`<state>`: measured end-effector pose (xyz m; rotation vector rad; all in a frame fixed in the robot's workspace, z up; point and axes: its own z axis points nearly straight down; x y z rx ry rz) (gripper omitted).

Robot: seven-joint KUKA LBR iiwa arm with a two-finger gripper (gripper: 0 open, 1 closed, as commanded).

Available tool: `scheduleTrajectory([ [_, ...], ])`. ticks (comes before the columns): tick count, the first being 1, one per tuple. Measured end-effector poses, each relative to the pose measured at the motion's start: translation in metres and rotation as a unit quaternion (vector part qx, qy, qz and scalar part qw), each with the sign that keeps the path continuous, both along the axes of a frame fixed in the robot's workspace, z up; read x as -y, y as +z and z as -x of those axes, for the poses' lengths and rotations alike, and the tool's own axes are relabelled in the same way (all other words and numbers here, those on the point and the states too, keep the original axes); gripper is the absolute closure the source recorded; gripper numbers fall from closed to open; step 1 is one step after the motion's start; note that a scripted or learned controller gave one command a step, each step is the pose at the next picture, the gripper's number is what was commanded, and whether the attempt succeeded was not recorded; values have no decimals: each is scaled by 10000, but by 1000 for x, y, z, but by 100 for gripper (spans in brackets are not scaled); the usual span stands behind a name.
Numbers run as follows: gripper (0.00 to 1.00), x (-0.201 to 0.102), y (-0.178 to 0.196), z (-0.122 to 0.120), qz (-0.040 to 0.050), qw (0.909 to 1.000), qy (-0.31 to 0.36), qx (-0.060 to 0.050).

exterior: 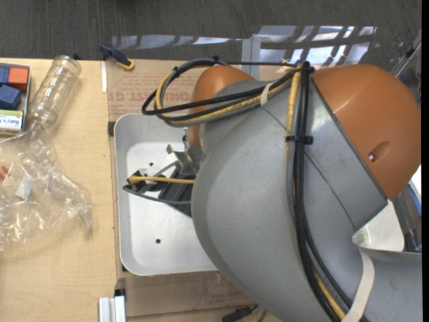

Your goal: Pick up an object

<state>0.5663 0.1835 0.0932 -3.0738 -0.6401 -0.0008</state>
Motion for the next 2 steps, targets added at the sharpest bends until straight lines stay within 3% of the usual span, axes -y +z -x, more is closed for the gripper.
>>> scheduleTrajectory([
  [1, 0, 29, -2, -6, 16, 9997, -229, -18],
  [2, 0, 67, 0, -70, -26, 9870, 1606, 10],
])
